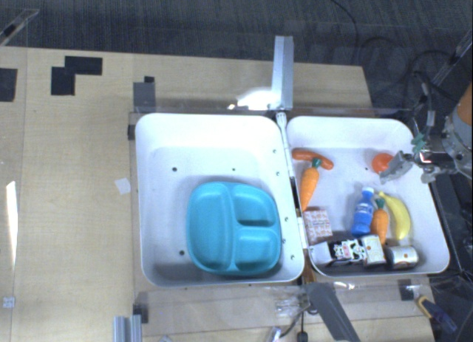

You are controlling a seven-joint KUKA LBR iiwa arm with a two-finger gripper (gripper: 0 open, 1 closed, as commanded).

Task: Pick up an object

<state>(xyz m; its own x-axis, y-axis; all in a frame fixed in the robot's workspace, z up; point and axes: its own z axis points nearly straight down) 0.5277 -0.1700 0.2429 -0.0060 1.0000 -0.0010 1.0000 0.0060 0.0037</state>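
The end effector (393, 168) hung over the far right side of the right bin (347, 128), and honestly I couldn't tell how it was set. Just left of its tip sat a small orange round thing (381, 162), partly hidden. Further out in that bin: a yellow banana (400, 215) against the right wall, a blue bottle (363, 212) with a small carrot (380, 221) touching the banana, a bigger carrot (310, 182) with a green top, a silver can (403, 258) and a black-and-white carton (346, 250). The left bin (162, 148) held a blue divided plate (235, 226), all on the wooden surface (66, 207).
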